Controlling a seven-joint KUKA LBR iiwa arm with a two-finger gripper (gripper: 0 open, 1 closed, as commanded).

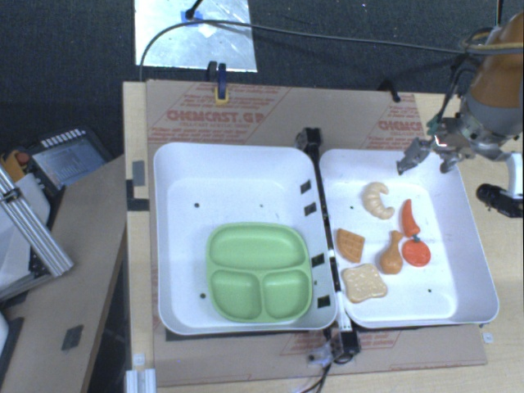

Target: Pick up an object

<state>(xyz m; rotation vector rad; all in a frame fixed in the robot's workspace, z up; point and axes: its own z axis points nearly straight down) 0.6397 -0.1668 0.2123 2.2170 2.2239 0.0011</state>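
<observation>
Two white bins [237, 158]; open hand [426, 157] above croissant [378, 199].

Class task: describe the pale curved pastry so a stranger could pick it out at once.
Start at the right-hand white bin, the one without the green tray. Its toy foods cluster toward the left; the croissant lies farthest back. It alone is a cream crescent, while the red chilli beside it is straight and the cracker is square.

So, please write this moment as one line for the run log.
gripper: open, above right bin far edge, holds nothing | right bin: croissant, chili, tomato, drumstick, cracker, toast | left bin: green tray
</observation>
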